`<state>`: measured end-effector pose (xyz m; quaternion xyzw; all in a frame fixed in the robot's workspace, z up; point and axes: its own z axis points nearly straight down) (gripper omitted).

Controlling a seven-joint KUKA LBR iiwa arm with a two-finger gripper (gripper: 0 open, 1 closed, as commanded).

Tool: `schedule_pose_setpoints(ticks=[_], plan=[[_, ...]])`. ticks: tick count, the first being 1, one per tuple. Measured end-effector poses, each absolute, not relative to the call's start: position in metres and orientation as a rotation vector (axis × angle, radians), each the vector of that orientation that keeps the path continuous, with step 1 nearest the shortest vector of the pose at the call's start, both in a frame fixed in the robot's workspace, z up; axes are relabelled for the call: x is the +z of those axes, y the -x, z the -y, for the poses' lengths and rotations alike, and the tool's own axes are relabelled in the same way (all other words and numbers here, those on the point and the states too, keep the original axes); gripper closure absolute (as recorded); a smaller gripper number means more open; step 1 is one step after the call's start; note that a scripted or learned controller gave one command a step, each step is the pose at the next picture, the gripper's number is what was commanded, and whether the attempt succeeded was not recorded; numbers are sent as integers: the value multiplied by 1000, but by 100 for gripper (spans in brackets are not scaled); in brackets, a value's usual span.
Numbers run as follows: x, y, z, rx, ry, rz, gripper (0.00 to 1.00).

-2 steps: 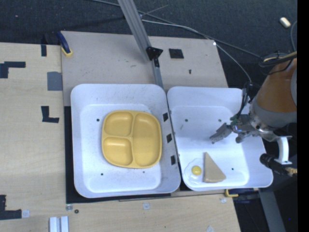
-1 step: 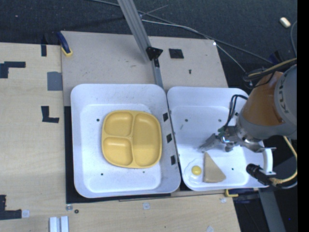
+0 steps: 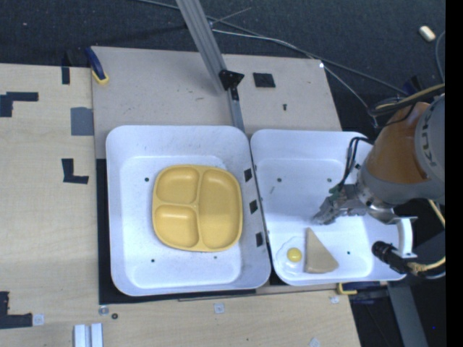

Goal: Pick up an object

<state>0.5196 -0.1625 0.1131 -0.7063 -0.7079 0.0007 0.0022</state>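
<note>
**Arm low over the right bin, beside two small items**

High in the right of the frame, nearest the lens: the grey arm (image 3: 416, 157) with its orange band, reaching in from the right edge and bending down into the right bin (image 3: 289, 161); at its tip the gripper (image 3: 327, 214), dark and angled toward lower left, low over the bin floor near the centre; finger state impossible to tell from this slant, nothing visibly gripped.

Just below the gripper, in the lower part of the right bin: a tan wedge-shaped piece (image 3: 318, 253), lying flat, near the gripper tip but apart from it; just beside the wedge to its left, a small yellow round object (image 3: 294, 254) resting on a pale disc.

In the left bin (image 3: 130, 194), centre-left of the frame: a yellow divided plate (image 3: 197, 208) with three compartments, lying flat, well apart from the gripper.
</note>
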Motion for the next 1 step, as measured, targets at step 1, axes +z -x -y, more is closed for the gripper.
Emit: schedule_pose_setpoints(ticks=[1], plan=[[156, -516, 165, -2, 2221, 2224, 100]])
